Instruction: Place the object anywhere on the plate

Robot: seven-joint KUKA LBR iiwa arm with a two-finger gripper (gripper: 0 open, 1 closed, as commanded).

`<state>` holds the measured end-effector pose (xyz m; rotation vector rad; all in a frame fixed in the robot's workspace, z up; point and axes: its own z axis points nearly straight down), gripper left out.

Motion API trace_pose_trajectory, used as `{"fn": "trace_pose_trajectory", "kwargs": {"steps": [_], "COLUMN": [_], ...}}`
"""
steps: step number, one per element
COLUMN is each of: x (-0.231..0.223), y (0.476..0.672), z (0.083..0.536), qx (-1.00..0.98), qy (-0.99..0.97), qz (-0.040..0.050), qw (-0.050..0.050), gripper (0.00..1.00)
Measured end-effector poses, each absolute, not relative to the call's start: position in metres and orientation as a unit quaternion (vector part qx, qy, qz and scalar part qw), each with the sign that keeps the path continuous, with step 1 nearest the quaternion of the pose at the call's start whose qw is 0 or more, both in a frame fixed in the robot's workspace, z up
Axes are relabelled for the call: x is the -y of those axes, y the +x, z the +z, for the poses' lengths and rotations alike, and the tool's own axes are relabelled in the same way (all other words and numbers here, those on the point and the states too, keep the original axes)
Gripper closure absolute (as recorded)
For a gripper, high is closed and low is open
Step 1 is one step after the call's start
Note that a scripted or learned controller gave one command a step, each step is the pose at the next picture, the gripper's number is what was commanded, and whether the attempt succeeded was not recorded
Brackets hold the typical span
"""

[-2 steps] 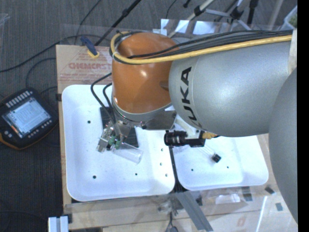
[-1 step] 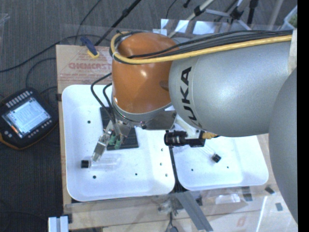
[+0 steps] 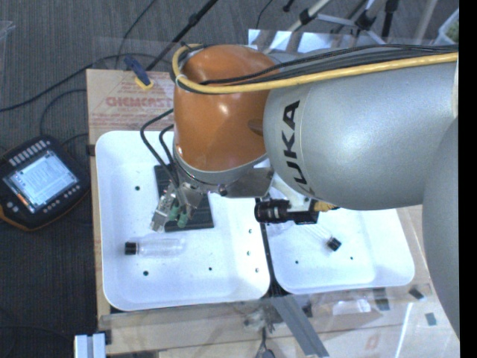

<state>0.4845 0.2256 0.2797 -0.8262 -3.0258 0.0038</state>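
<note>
Claw (image 3: 165,216), its opening impossible to judge, hangs over the dark plate (image 3: 195,216) in the left bin (image 3: 223,274), while a clear vial (image 3: 155,247) with black cap lies just near of it.

KUKA arm (image 3: 358,125) — a broad, smooth, silver-grey casing bearing the maker's name in black capital letters, joined to a glossy rounded orange band (image 3: 220,107) above the wrist. A yellow cable and several black cables run along the casing's upper edge — they loop over the orange section. Below it sits a grey metal wrist ring.
</note>
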Motion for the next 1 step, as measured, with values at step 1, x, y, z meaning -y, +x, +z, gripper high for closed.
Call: {"fn": "trace_pose_trajectory", "kwargs": {"steps": [1], "x": [-0.2338], "y": [0.4845], "z": [0.3181], "qx": [0.999], "qy": [-0.041], "qz": [-0.0003], "qw": [0.0], "gripper": [1.0]}}
